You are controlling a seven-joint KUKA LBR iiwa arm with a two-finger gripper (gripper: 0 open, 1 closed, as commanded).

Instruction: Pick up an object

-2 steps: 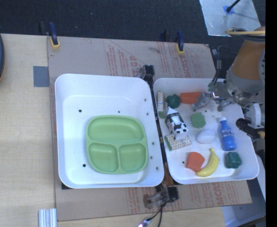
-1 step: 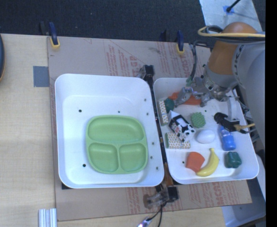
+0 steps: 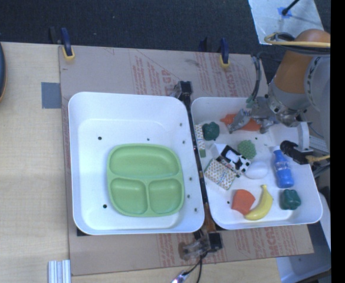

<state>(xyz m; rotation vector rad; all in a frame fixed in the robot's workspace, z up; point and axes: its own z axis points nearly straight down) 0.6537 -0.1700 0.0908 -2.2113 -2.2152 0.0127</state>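
Wooden bench (image 3: pixel 25 175) bears two white bins; right bin (image 3: pixel 314 214) holds a banana (image 3: pixel 262 204) at lower right, blue bottle (image 3: pixel 282 170), orange toy (image 3: pixel 250 122) under the gripper (image 3: pixel 252 118); jaw state unclear.

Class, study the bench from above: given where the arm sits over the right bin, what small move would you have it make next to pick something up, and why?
Probably lower the gripper straight down onto the orange object at the far end of the right bin. The gripper already sits right at that object, while the banana and blue bottle lie nearer the front, needing a longer move.
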